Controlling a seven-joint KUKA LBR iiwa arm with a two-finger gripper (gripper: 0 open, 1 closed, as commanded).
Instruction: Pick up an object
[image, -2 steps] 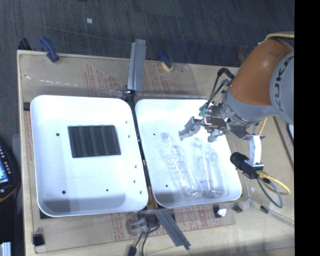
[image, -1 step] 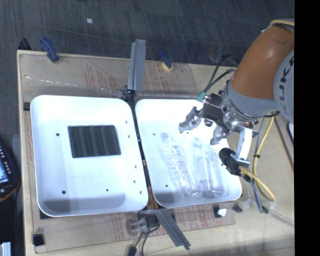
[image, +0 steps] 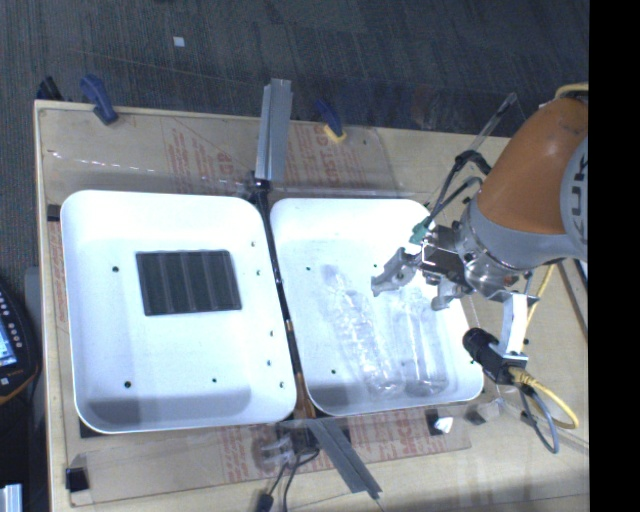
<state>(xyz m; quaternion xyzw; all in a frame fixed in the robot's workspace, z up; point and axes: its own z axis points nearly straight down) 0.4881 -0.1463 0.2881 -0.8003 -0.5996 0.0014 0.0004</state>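
While the arm (image: 535, 190) reaches in from the right, grey below its orange band, its gripper (image: 417, 285) hangs over the right-hand white bin (image: 300, 290) with the two fingers (image: 390, 277) spread apart and nothing between them. One finger points toward the bin's middle; the other finger sits nearer the bin's right wall. Two clear plastic bottles lie on the bin floor, hard to make out against the white. One bottle (image: 352, 325) lies just beyond the fingertip on the middle side, slanting away toward the near edge of the bin. A second bottle (image: 420, 350) lies below the fingers, close to the first at its far end near the bin's front. Neither bottle is seen touching a finger. Well away from the fingers, across the divider, the left-hand white bin (image: 100, 300) holds a dark ribbed rectangular tray (image: 188, 282) lying flat near its centre. Blue clamps (image: 100, 100) grip the bench's far edge.
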